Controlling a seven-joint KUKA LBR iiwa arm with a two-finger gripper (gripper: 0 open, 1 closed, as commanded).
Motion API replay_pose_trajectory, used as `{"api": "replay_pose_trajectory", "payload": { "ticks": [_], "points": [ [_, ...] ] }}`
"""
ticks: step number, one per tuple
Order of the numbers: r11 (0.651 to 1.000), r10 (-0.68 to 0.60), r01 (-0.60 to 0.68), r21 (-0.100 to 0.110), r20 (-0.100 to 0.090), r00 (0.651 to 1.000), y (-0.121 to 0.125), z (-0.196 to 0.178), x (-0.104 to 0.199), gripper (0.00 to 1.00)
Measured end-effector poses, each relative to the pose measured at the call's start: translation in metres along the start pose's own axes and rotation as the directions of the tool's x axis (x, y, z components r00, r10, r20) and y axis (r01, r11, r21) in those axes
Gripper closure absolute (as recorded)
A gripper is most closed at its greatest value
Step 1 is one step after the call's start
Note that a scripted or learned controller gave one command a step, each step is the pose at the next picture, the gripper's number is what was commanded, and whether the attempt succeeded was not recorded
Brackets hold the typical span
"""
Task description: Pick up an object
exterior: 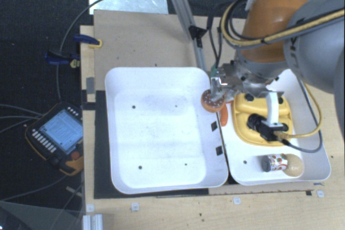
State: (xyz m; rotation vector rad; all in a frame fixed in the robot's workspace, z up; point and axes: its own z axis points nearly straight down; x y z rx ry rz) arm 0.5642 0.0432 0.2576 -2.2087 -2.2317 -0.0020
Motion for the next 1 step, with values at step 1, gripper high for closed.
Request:
{"api": "replay_pose_trajectory", "payload": {
  "ticks": [1],
  "points": [
    [1.000, 0.000, 0.000, 0.001, 0.000, 1.000, -0.0033, 0.0124, 0.0484, 1.00]
  ]
}}
